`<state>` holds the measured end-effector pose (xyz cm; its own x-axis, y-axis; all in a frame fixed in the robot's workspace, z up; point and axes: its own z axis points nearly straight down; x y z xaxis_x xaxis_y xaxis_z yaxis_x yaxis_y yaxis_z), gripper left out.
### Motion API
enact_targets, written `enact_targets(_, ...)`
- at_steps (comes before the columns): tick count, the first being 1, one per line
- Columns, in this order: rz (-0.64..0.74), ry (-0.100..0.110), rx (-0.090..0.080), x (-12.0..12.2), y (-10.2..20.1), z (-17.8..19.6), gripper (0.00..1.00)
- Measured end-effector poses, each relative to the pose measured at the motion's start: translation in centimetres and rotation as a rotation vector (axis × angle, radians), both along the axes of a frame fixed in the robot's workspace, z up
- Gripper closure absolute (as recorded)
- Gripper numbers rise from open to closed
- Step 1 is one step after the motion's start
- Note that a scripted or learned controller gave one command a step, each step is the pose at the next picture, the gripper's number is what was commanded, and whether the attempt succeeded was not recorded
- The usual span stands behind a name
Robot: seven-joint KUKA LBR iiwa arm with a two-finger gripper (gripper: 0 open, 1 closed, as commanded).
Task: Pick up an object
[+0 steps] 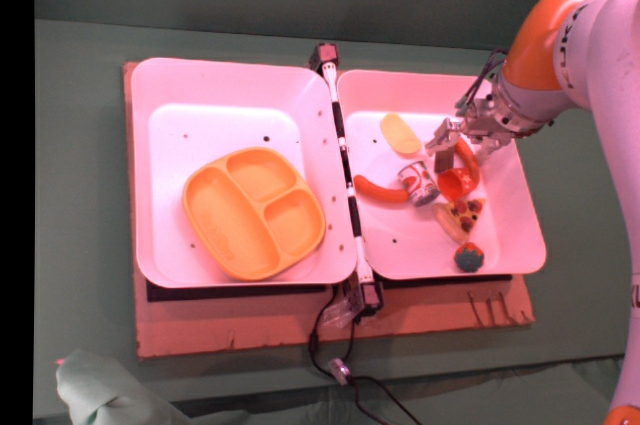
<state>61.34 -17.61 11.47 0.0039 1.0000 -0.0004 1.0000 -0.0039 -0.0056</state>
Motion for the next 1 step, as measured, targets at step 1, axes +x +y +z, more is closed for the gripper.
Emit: enact_targets(1, 0.002, -0.016, -0.001, 0.46, 0.01, -0.84, 0.00)
